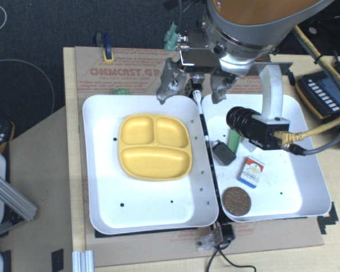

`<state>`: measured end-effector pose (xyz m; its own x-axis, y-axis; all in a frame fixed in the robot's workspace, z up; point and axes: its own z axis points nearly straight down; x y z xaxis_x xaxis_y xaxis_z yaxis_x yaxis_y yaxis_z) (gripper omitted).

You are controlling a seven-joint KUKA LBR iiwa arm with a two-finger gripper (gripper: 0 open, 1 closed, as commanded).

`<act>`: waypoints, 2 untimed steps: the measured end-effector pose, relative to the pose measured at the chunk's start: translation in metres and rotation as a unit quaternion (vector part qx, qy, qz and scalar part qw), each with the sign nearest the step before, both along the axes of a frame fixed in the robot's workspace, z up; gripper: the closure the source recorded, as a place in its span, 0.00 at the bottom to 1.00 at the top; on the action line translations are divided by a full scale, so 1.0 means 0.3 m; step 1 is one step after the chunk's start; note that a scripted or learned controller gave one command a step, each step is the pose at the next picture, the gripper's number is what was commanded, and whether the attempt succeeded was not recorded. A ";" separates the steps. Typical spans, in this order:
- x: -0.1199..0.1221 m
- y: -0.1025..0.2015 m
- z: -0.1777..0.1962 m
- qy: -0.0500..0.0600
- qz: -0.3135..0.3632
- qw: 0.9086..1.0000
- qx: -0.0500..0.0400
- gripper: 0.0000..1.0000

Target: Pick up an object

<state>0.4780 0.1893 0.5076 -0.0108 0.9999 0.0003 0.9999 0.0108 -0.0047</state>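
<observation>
The gripper hangs open and apparently empty over the bins' far edge; the yellow tray lies just nearer, leftward.

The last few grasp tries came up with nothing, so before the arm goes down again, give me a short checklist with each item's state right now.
1. Gripper carrying nothing: ok, fingers spread, nothing between them.
2. Gripper above a target: not ok, it hangs over the bins' far rims near the divide.
3. Yellow divided plate lying flat in the left bin: ok.
4. Small box, brown disc and dark block apart from each other in the right bin: ok.
5. Green piece graspable: cannot tell, partly hidden.
</observation>
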 end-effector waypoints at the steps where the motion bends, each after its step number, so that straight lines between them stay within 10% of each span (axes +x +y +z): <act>1: 0.004 -0.015 0.041 -0.003 -0.004 1.000 0.000 1.00; 2: 0.005 -0.012 0.076 -0.005 -0.003 1.000 0.001 1.00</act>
